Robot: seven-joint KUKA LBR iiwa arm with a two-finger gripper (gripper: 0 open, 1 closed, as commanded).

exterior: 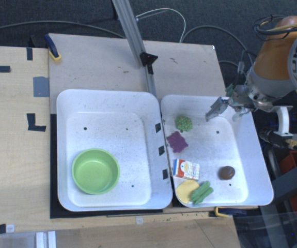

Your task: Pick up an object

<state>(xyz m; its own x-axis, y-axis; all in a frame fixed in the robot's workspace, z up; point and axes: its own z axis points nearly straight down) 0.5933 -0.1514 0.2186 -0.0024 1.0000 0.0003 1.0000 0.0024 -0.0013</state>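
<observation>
Five objects [183,123] left of fingers [225,107], none gripped

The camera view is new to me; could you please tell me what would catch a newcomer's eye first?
A bright green bowl sits alone in the left bin. The right bin holds a cluster of small items, among them a purple piece and a red-and-white carton. The gripper hovers over that bin's far right corner.

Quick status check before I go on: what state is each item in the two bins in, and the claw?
green bowl: upright, in left bin
green ball: loose in right bin
purple piece: lying flat
small carton: lying flat
yellow piece: touching green bean pod
brown ball: loose, apart
claw: over right bin, holding nothing
</observation>
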